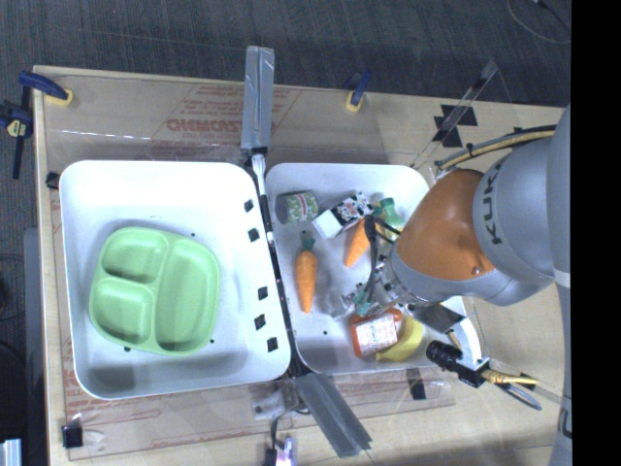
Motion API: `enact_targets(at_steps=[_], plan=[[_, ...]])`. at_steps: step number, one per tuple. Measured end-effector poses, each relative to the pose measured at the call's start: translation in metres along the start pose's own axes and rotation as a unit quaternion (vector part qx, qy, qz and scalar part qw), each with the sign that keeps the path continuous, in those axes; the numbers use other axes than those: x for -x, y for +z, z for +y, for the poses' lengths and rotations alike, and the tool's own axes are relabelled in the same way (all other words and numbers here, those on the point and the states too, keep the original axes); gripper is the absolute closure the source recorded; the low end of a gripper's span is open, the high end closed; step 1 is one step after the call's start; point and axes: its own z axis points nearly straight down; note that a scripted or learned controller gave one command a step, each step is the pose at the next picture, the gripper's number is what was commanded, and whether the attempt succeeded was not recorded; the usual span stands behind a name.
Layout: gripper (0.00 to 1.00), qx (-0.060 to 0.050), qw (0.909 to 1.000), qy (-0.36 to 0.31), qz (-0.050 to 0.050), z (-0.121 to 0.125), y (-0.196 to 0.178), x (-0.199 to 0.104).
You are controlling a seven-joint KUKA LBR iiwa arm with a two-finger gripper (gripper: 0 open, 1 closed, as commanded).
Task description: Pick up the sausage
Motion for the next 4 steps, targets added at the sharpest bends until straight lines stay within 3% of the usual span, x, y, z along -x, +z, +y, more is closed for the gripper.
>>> enact_targets(at_steps=[1,2,3,4], plan=[[1.0,0.001,0.9986,-0.052,0.0,0.097,-0.083,-0.038],[1.0,-0.001,0.9901,-0.14,0.001,0.06,-0.09,-0.096],[1.0,-0.001,0.9914,-0.131,0.001,0.015,-0.006,-0.047],[1.0,0.001,0.9563,-0.292,-0.001,0.082,-0.091,-0.074]])
